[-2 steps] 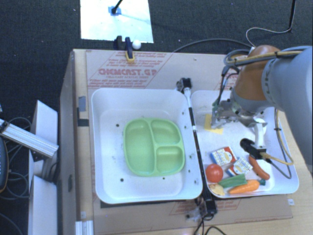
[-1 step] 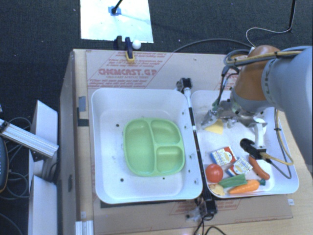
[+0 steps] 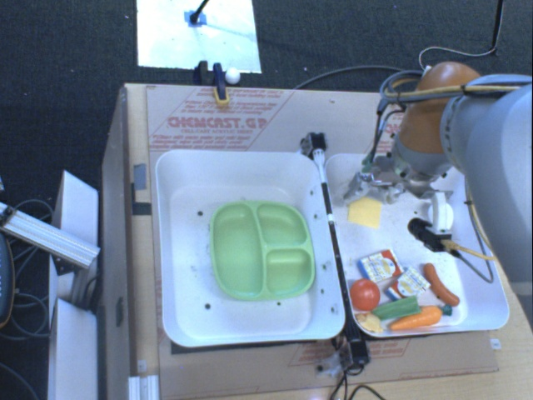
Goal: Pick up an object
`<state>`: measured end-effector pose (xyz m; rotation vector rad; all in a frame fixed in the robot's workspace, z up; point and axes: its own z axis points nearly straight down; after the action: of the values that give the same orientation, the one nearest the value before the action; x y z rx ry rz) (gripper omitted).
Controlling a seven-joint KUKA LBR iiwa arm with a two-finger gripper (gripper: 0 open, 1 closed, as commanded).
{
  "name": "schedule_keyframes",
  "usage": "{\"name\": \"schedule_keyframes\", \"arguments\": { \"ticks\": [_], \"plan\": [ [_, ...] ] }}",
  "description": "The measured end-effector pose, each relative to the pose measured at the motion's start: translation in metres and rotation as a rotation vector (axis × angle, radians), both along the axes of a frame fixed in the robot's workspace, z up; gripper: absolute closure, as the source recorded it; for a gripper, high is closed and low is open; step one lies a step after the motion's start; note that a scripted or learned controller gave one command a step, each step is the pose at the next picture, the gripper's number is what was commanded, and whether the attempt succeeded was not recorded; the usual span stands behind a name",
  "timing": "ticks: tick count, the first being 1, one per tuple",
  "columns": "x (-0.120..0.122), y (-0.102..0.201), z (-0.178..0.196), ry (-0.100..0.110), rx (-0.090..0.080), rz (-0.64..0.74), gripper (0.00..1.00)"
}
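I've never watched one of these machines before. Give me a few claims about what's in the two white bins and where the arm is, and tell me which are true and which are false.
1. The green divided tray lies in the left bin. True.
2. The tomato sits in the green divided tray. False: it lies in the right bin, near that bin's front edge.
3. The gripper is over the far end of the right bin. True.
4. The yellow cheese slice lies in the left bin. False: it is in the right bin, just in front of the gripper.
5. The carrot lies beside the green cucumber. True.
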<state>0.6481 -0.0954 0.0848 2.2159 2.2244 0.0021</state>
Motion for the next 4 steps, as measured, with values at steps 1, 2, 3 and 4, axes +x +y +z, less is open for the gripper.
{"name": "schedule_keyframes", "arguments": {
  "ticks": [1, 2, 3, 4],
  "plan": [
    [0.001, 0.0, 0.011, -0.004, 0.0, 0.003, 1.0],
    [0.001, 0.0, 0.011, -0.003, -0.001, 0.003, 0.0],
    [-0.052, 0.0, -0.001, 0.002, 0.0, -0.002, 0.0],
    [-0.051, 0.0, 0.01, -0.001, 0.0, -0.001, 1.0]
  ]
}}
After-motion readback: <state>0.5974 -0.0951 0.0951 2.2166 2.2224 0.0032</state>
